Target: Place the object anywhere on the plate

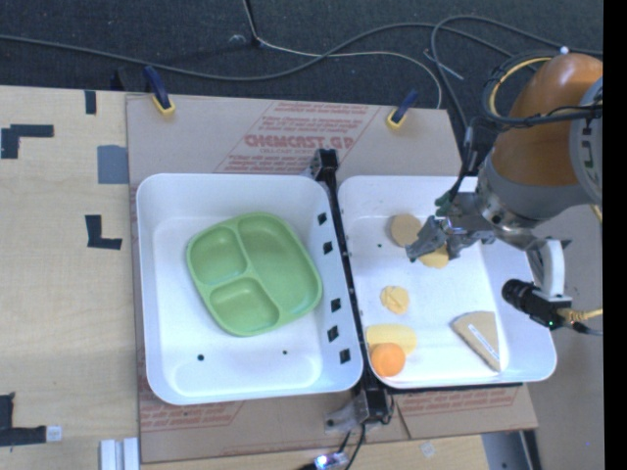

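The green three-compartment plate [254,272] lies in the left bin [162,360], its long axis running from upper left to lower right. In the right bin [529,365], the gripper [428,246] hangs low over a small yellow object [436,258] beside a tan round piece [404,229]. Whether it grips the object cannot be told.

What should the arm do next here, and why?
Probably lower a little and try to close on the small yellow piece just under the gripper in the right bin. Nothing shows held between its fingers, and the green plate sits in the left bin, bare.
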`<state>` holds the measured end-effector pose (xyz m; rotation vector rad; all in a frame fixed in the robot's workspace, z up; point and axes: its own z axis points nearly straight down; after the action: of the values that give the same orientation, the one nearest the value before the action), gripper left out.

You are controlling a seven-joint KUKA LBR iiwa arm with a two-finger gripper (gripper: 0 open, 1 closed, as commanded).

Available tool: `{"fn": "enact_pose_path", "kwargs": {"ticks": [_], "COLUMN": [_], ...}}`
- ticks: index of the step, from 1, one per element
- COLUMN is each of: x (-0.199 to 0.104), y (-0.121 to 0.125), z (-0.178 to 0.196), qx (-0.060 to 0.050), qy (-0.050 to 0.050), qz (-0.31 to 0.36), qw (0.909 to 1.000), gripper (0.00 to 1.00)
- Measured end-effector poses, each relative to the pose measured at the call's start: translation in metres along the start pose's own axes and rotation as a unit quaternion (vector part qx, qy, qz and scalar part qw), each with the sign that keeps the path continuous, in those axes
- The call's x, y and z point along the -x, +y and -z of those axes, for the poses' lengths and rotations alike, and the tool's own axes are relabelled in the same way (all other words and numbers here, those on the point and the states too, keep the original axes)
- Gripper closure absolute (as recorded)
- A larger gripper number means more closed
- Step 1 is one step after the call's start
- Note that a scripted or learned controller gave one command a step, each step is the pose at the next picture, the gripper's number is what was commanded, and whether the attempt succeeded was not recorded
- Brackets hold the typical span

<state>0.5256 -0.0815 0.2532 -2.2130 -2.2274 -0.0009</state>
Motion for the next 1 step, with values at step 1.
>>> {"fn": "enact_pose_path", "kwargs": {"ticks": [1], "x": [-0.0467], "y": [0.0176], "z": [-0.0165], "qx": [-0.001], "qy": [-0.001], "qz": [-0.001], "qw": [1.0], "gripper": [1.0]}}
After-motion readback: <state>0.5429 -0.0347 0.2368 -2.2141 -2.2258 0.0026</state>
